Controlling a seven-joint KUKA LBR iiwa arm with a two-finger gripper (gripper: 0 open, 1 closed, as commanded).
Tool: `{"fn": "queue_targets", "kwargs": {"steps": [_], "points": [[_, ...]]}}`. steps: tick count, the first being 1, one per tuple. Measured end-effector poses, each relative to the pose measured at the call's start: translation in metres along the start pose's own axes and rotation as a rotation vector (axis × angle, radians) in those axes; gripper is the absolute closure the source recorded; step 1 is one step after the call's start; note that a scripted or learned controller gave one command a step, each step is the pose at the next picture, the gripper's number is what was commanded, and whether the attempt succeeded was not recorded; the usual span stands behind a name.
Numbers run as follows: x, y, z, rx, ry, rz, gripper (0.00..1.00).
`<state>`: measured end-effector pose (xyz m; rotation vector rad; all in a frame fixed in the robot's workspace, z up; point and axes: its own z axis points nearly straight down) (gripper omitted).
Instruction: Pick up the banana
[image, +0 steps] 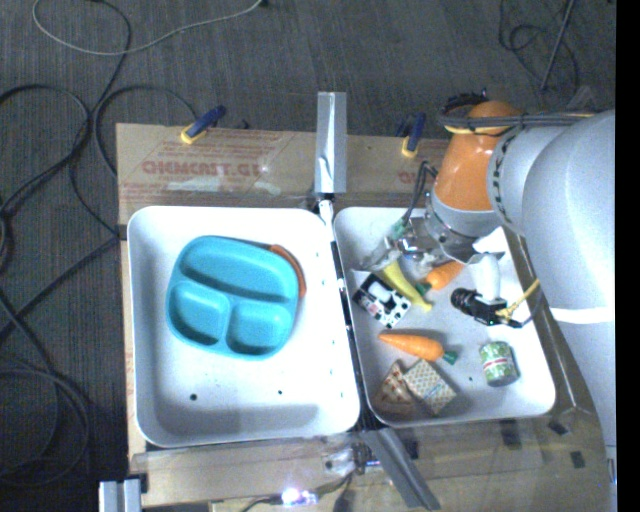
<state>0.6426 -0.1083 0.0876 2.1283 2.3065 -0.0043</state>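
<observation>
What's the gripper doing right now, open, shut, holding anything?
Gripper: low in the right bin, right over the banana; whether it is open, shut or gripping the banana cannot be told.

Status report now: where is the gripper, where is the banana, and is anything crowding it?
Gripper low in right bin, right over banana. No grasp visible. Black-and-white item touches banana's left; carrot close on its right.
</observation>
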Motion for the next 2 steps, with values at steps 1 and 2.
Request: {"fn": "queue_targets", "kwargs": {"steps": [1, 2], "points": [[0.002, 0.001, -0.010, -0.003, 0.003, -0.002, 1.00], [0.067, 0.031, -0.115, 0.001, 0.003, -0.038, 1.00]]}}
